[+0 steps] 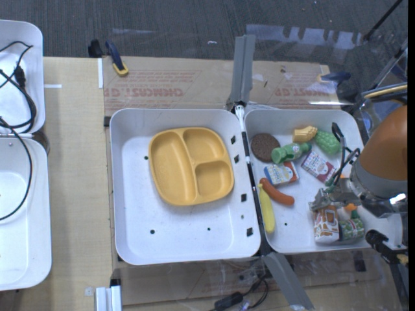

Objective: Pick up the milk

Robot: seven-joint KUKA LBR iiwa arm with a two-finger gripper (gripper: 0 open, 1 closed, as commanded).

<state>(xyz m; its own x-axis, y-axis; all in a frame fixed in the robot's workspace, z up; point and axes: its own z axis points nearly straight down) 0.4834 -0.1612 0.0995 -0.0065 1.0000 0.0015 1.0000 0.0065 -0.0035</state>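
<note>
Milk carton (280, 173) lies flat mid right bin (285, 238), between cookie (264, 146) and hot dog (277, 193). Gripper (327, 196) sits low over cartons (337, 225) at the near-right corner; grip state we cannot tell. We should shift left and descend centred on the carton.

Divided plate (191, 164) in left bin (130, 238). Right bin (285, 238) holds cookie (264, 146), sausage (279, 194) right of banana (266, 209), cartons (337, 224) near right corner under gripper (327, 198).
</note>
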